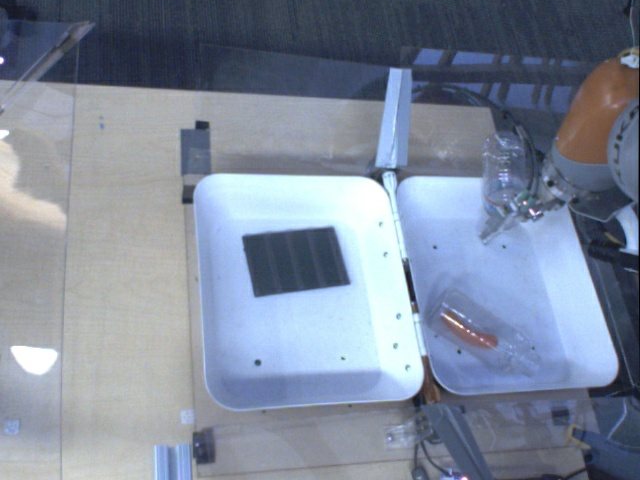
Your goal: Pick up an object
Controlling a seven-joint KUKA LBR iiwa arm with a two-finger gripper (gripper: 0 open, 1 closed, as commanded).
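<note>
The arm's gripper (515,208) is hanging over the top of the right bin (590,338), and a clear plastic bottle (503,173) is sitting up against the jaws; I cannot tell if they are squeezing it. Another clear bottle (480,333) with something orange inside is lying low in that bin. A dark mat (296,260) is lying in the left bin (225,368) on the bench (110,268).

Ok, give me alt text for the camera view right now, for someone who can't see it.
The gripper hangs over the far side of the right bin, which holds a clear plastic item with an orange-red part near its front. The left bin holds a dark ridged rectangular pad, lying flat.
</note>
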